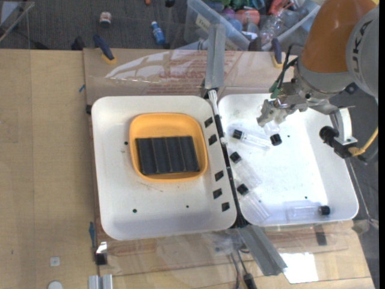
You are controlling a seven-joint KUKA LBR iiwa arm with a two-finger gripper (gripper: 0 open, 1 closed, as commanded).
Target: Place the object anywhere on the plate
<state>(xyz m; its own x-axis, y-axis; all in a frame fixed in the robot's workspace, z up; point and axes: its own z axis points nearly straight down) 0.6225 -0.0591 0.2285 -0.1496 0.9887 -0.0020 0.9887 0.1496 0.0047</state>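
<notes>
An orange plate (169, 121) lies in the left bin (114, 185), and a black ribbed slab (167, 155) rests flat on it. My gripper (269, 115) hangs over the upper middle of the right bin (337, 179), just above and to the right of a clear tube with a black cap (249, 138). A small black cap (275, 139) lies right below the gripper. Another clear tube with a black end (307, 210) lies near the right bin's front edge. The arm's grey and orange wrist (334, 35) hides the bin's far right corner.
A row of black clips (219, 156) runs along the divider between the two bins. A black cable fitting (329, 136) hangs off the arm over the right bin's right side. A clear tub of colourful toys (252, 5) stands behind the bins.
</notes>
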